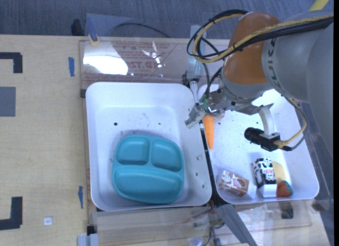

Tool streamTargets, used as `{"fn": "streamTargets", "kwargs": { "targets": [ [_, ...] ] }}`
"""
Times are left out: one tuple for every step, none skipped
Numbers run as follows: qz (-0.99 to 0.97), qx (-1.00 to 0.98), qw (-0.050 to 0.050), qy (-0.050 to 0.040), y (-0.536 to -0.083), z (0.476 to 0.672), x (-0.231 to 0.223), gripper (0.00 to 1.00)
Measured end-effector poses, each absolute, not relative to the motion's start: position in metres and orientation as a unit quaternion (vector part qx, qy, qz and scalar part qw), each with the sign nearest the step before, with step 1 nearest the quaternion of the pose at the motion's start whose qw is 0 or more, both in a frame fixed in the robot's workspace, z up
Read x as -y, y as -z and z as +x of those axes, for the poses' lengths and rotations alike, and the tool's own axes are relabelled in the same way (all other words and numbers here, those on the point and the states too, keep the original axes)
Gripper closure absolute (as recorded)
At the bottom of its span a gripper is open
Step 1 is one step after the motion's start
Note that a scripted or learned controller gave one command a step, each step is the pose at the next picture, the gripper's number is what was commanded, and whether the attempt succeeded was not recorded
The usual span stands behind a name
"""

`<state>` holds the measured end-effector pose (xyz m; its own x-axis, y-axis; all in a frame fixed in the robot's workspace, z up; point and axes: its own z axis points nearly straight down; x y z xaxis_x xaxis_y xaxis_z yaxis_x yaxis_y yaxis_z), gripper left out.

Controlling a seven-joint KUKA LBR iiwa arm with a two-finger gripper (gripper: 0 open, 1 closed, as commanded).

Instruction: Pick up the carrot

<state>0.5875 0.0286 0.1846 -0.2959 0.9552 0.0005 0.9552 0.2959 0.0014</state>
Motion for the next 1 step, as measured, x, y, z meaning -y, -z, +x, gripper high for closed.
{"fn": "streamTargets", "kwargs": {
  "targets": [
    [0.636,-0.772,-0.001,0.0010,-0.1844,0.5397,0.0279,0.00]
  ]
}}
